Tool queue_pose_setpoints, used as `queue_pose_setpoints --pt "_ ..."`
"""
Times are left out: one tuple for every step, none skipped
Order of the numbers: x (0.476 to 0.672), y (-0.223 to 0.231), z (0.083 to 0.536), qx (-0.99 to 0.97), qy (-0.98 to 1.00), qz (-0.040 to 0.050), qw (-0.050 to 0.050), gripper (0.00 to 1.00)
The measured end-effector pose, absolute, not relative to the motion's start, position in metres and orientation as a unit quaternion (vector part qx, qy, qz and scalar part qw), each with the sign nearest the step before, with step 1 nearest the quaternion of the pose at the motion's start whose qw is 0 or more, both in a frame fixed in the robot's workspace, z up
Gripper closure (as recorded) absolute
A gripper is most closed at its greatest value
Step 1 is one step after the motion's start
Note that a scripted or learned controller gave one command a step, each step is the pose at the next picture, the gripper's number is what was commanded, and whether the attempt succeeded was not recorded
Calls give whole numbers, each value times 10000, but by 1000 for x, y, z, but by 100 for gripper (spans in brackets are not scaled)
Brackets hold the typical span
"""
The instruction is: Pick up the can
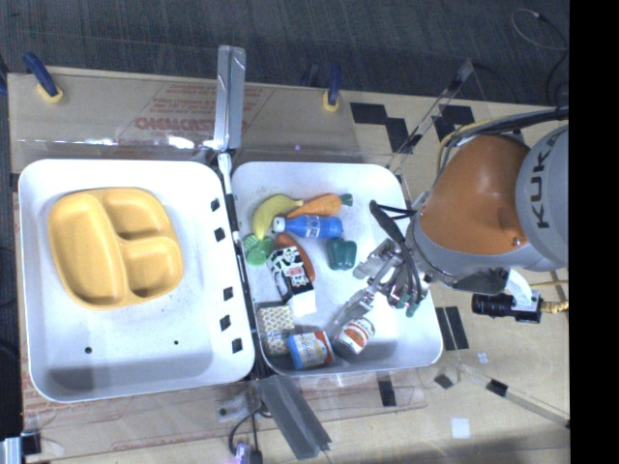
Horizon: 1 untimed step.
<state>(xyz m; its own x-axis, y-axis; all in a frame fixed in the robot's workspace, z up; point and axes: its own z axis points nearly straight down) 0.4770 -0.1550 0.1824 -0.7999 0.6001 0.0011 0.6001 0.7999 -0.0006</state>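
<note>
Grey arm point(546, 201); orange band point(474, 196)

Two bins point(39, 259), two cans point(309, 348), one tray point(116, 245)

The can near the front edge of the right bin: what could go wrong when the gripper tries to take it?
The can lies tipped beside a blue-labelled jar, so the gripper may push both together instead of gripping. It is also near the bin wall, where it might get pinned or roll away.

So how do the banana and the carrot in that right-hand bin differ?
The banana is yellow and curved; the carrot is orange, straight and tapered, with a green end. The banana lies nearer the bins' shared wall, the carrot further toward the arm's side. Both lie flat in the right bin, close together, apparently toy foods.
</note>
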Motion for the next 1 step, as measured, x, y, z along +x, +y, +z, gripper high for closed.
queue_pose_setpoints --pt "477 -175 110 -3244 -9459 0 12 0"
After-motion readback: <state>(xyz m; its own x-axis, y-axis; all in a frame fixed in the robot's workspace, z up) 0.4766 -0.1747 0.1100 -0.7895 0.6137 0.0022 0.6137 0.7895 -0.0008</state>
